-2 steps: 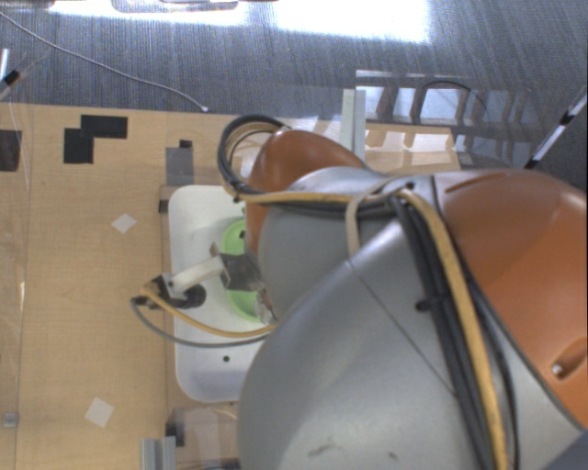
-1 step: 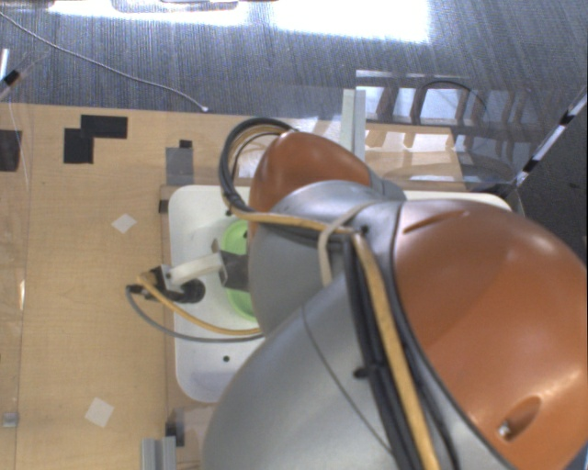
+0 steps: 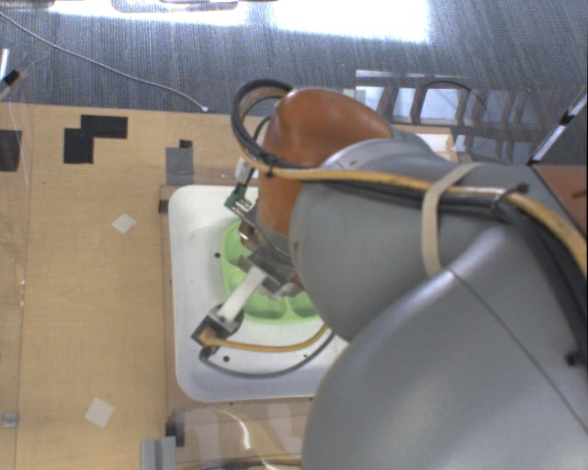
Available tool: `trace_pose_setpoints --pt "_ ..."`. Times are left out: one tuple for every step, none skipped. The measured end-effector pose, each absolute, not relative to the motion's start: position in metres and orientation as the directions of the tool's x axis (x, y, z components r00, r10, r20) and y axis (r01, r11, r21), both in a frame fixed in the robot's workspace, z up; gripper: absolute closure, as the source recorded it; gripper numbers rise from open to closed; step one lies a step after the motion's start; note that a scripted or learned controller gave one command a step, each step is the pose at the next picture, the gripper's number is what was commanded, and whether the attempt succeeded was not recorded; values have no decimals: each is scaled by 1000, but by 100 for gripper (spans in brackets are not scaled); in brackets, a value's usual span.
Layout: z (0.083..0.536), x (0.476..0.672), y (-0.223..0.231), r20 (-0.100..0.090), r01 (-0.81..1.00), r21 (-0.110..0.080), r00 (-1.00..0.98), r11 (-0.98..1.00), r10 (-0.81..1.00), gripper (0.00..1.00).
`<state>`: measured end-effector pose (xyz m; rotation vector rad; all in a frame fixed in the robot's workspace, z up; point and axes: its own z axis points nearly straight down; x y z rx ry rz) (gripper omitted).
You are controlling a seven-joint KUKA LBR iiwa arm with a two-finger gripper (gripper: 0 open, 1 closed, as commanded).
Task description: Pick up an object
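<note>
A smooth, pale green piece (image 3: 274, 305) with rounded hollows is lying in the white bin (image 3: 195, 266), and the arm (image 3: 441, 303) is hiding its long axis. The gripper (image 3: 261, 264) is hanging over it; I cannot tell its grip.

Evenly and brightly lit from above. Blown-out glare on the ribbed floor (image 3: 303, 18) at 12 o'clock; soft sheen on the orange band (image 3: 317, 119). Faint shadow on the white bin (image 3: 193, 303) at 8 o'clock. Slight softness throughout, strongest on the near arm (image 3: 441, 303) at 4 o'clock.
</note>
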<state>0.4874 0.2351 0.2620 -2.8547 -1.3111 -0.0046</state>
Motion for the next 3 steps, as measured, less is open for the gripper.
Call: trace_pose_setpoints --pt "188 486 234 -2 202 -1 979 -979 202 100" --pt "200 488 235 3 204 -4 979 -979 204 100" --pt "252 487 235 3 583 0 812 -813 583 100"
